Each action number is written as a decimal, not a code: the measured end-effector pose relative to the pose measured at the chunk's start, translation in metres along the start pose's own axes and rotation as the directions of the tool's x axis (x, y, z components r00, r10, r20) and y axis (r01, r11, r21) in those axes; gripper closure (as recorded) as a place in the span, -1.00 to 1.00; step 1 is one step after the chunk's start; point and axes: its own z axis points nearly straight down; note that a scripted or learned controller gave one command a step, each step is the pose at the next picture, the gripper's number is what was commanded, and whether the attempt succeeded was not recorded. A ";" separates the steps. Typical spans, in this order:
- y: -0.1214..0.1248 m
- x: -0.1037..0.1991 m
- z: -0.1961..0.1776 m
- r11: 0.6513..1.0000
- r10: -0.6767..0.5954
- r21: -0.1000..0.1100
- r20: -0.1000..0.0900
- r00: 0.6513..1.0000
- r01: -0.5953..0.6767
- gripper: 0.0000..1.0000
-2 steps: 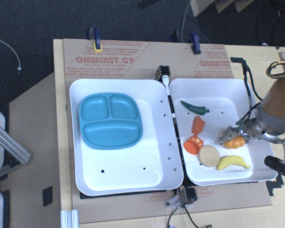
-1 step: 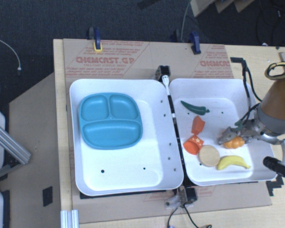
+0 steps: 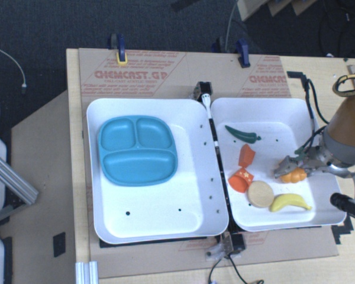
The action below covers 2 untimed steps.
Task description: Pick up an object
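Fingers [image 3: 287,171] are sitting low in the right bin [image 3: 284,108], but you can't tell if they're apart or clamped; the orange piece [image 3: 294,176] is lying right at the tips, touching or nearly. Banana [image 3: 290,203] is just below it, tan disc [image 3: 261,194] beside the banana. Nothing's lifted yet, so the pickup is still pending imo.

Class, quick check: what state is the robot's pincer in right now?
Pincer: low in the right bin, at a small orange object; open or closed cannot be told.
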 end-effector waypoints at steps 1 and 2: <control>-0.005 -0.005 -0.060 1.000 0.001 -0.006 0.003 1.000 -0.001 1.00; 0.004 -0.001 -0.120 1.000 -0.002 -0.008 0.003 1.000 0.002 1.00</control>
